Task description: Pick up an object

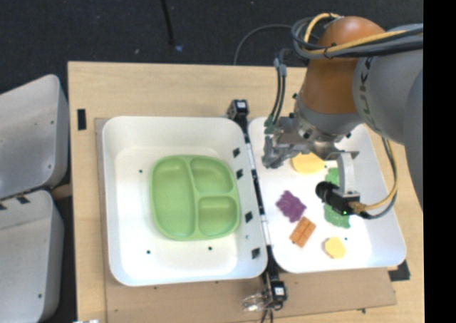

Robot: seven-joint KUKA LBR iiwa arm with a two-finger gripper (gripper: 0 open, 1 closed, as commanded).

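The gripper (308,149) hangs low over the upper part of the right bin (377,243), and whether its fingers are spread or closed cannot be told from this angle. A yellow piece (308,165) lies just below it, apparently touching. Farther off lie a purple piece (290,204), an orange block (303,232), a green piece (337,216) and a small yellow piece (334,247). The left bin (128,257) holds a green divided tray (194,196).

A pale wooden bench top (164,86) bears 2 shallow white plastic bins side by side. The left bin (128,243) holds a light green plastic tray with 3 compartments (194,196), lying flat near its middle. Dark carpeted floor (107,8) spreads beyond the bench's far edge.
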